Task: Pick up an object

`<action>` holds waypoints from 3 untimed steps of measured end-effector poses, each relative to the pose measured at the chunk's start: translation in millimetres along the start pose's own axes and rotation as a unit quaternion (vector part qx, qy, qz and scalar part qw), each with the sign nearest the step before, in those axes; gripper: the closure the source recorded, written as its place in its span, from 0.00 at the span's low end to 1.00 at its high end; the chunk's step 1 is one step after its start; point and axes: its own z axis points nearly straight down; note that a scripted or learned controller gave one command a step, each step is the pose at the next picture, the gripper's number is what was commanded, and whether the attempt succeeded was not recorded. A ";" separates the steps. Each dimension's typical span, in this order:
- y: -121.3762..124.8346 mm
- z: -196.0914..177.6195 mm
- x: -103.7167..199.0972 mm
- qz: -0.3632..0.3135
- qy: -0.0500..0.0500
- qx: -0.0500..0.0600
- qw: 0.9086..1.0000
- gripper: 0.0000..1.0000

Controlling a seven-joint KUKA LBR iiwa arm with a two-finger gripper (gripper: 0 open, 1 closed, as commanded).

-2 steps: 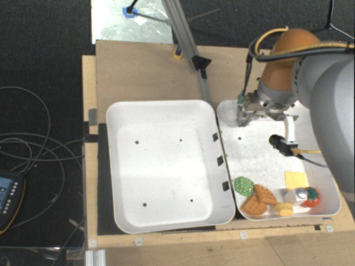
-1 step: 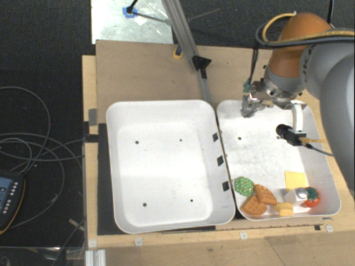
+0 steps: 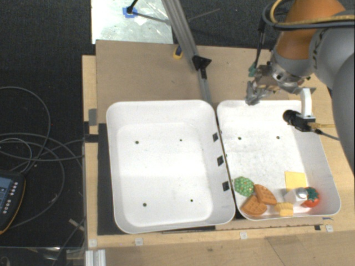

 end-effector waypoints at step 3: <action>-42.6 -41.9 99.2 -0.002 0.002 0.005 1.000 1.00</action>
